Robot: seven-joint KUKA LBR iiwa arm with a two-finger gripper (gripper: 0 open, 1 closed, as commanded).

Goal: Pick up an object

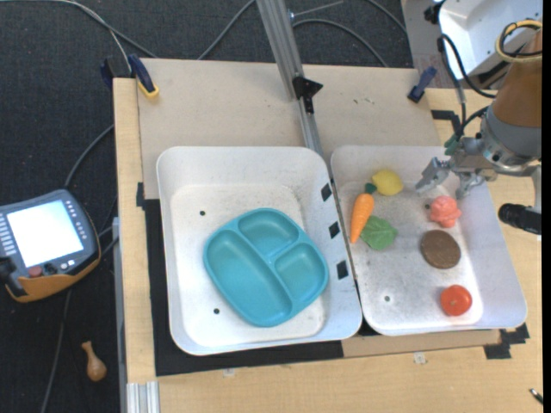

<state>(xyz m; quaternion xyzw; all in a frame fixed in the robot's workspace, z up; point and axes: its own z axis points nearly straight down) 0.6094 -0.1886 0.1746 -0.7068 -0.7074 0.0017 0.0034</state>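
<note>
The right bin (pixel 405 312) holds several toy foods: a yellow lemon (pixel 387 182), an orange carrot (pixel 362 216), a green leafy piece (pixel 379 233), a pink lumpy piece (pixel 444 212), a brown round patty (pixel 440 249) and a red tomato (pixel 455 300). My gripper (pixel 449 181) hangs over the bin's far right part, just above the pink piece. Its fingers are spread apart with nothing between them.
In the left bin (pixel 185 256) lies a blue divided plate (pixel 266 266). A metal pole (pixel 284 41) slants down to the gap between the bins. A teach pendant (pixel 43 243) lies on the floor at the left. Cables run behind the bench.
</note>
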